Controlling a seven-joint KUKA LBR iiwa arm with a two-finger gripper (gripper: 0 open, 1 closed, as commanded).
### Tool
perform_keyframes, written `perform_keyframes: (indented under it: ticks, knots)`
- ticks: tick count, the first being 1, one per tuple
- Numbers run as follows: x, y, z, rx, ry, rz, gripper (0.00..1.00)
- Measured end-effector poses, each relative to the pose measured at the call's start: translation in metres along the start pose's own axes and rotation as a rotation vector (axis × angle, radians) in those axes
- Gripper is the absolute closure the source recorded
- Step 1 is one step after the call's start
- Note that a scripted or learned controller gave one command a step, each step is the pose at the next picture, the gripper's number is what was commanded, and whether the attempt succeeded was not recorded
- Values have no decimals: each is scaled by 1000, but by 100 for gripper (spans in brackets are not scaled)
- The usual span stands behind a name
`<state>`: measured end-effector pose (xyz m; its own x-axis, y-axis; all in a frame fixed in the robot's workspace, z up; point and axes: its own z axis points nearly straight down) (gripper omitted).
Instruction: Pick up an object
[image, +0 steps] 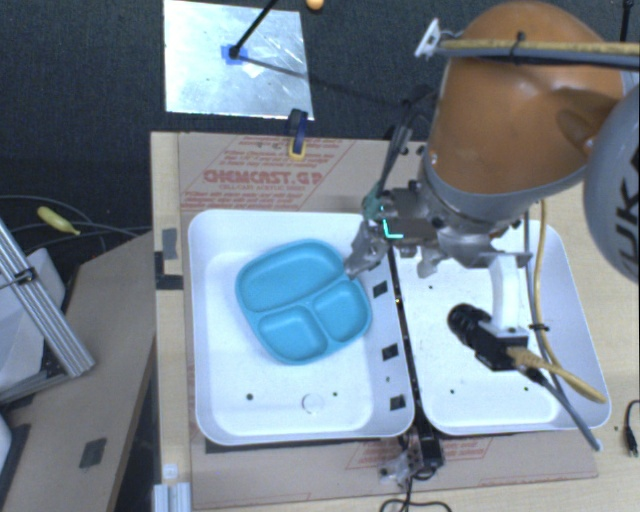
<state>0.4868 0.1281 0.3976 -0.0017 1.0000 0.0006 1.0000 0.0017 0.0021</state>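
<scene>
my jaws sit at the right rim of the blue plate (300, 300), which lies in the left bin (220, 400); can't tell if they're clenched. right bin (480, 400) beside it.

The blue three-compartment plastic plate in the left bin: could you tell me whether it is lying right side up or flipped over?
Right side up: the blue three-compartment plastic plate shows its three recessed compartments facing the camera, flat in the left white bin.
</scene>
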Motion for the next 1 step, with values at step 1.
perform_keyframes:
  ticks: [1]
  knots:
    - [40, 60, -53, -9, 3, -3, 0]
